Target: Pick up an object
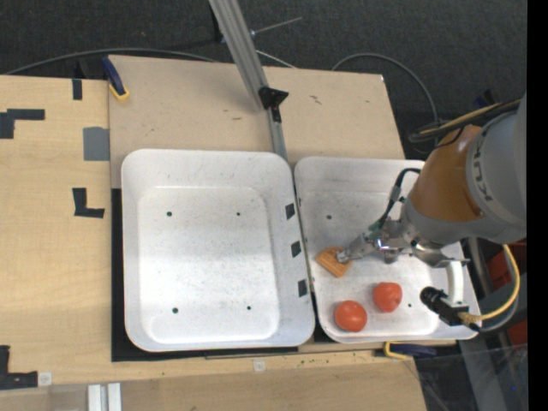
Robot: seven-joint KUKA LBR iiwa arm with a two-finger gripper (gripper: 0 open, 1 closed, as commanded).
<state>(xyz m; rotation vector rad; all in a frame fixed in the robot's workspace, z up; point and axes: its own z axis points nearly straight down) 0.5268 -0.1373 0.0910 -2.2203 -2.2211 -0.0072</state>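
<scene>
In the right bin (342, 182), the orange block (333, 263) lies touching the gripper (347, 253) on its left, its long axis slanting, though whether the gripper grips it I cannot tell

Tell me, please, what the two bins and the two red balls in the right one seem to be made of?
Bins: probably moulded plastic, matte white, with rounded rims and dark scuff specks. Red balls: smooth, evenly coloured with a soft sheen, so likely plastic or rubber; the view cannot settle which.
</scene>
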